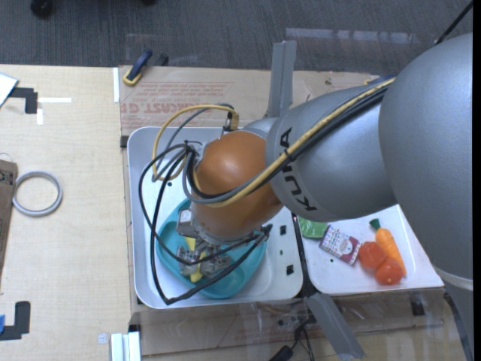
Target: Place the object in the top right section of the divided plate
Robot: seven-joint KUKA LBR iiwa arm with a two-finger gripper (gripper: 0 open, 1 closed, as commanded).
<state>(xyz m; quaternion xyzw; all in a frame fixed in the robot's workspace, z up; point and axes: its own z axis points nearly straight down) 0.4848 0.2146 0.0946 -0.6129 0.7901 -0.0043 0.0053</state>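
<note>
Gripper (201, 258) is down over the teal divided plate (248, 271) in the left bin (143, 201), at 7 o'clock of frame. Something yellow (196, 276) at its tip, possibly the object. Finger state: can't tell. Placement looks in progress, unconfirmed.

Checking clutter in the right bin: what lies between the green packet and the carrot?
In the camera view, a red snack packet lies between the green packet and the carrot, with a red tomato-like piece beside the carrot.

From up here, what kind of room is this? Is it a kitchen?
Not a kitchen; it looks like a robot lab or workshop. A big grey robot arm reaches over white bins on a wooden bench, there's grey office carpet, and the carrot looks like a toy.
</note>
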